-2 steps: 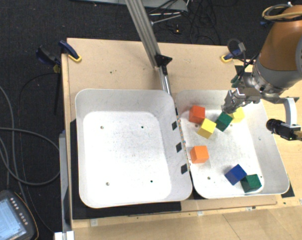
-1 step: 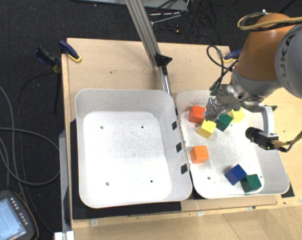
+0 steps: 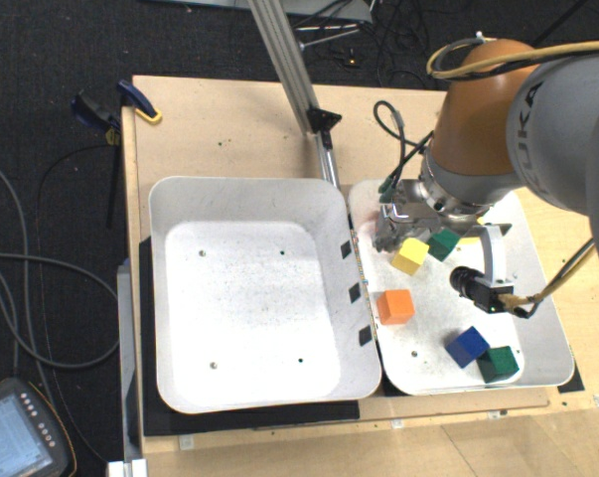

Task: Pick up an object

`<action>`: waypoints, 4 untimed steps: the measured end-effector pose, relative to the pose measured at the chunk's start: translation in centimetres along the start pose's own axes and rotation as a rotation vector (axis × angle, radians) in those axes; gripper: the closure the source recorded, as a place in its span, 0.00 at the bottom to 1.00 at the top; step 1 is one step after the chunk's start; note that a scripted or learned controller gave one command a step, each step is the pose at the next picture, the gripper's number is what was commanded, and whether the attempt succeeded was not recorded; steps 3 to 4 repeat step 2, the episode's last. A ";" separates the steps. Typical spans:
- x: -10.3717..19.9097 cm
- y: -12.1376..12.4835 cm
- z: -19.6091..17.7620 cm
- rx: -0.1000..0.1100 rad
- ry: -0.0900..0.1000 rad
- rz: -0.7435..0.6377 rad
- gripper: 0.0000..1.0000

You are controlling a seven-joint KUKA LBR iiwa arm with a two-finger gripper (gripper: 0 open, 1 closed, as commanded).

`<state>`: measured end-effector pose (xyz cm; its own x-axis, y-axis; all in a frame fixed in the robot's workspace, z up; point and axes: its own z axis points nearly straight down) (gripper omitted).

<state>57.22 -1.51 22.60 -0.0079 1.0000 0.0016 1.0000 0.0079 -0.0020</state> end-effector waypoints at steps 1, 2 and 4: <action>4.9 -1.4 0.8 0.001 0.000 0.000 1.00; 9.5 -2.4 -0.4 -0.003 0.000 -0.001 1.00; 9.5 -2.4 -0.4 -0.003 0.000 -0.001 1.00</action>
